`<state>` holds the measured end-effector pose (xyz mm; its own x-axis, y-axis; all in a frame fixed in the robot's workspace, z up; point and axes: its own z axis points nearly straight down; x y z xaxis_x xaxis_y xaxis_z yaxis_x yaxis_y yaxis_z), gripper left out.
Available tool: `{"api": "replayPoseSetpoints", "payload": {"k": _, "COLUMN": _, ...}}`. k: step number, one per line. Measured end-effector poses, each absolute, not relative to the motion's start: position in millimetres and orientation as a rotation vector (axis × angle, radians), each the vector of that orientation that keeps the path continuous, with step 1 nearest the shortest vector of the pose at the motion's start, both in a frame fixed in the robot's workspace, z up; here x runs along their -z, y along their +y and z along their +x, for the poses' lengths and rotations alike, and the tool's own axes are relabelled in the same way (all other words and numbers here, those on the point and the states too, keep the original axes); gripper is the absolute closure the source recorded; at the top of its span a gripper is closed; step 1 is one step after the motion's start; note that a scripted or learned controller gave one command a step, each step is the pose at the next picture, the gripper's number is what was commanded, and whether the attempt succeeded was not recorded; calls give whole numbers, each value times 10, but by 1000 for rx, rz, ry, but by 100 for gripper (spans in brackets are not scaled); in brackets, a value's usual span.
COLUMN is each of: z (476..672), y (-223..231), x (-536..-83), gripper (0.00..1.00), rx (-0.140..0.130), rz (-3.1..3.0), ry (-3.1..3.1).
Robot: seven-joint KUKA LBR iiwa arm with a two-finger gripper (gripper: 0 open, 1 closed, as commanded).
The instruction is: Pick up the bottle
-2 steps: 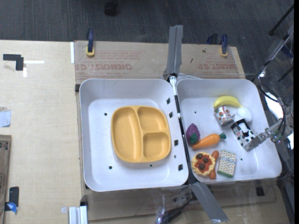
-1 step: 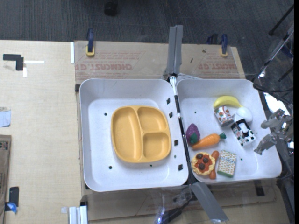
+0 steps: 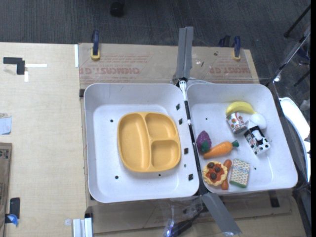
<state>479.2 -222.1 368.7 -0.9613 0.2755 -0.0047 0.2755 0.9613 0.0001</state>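
The bottle [image 3: 257, 139] is small and white with black patches. It lies on its side in the right bin [image 3: 276, 177], toward that bin's right wall. A white egg-shaped piece [image 3: 258, 120] touches its upper end. A red and white can [image 3: 237, 122] lies just to its left, under a yellow banana [image 3: 239, 107].
The right bin also holds a purple grape bunch [image 3: 203, 141], an orange carrot [image 3: 220, 148], a small tart with berries [image 3: 215, 173] and a green-edged box [image 3: 240, 173]. A yellow divided plate [image 3: 148, 141] sits in the left bin [image 3: 98, 147]. Blue clamps [image 3: 95, 51] stand at the back.
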Motion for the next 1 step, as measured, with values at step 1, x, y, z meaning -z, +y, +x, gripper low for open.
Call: {"api": "replayPoseSetpoints", "payload": {"k": 1, "z": 4787, "y": -1366, "x": -3145, "gripper": 0, "rx": 0, "rz": 1043, "ry": 2964}}
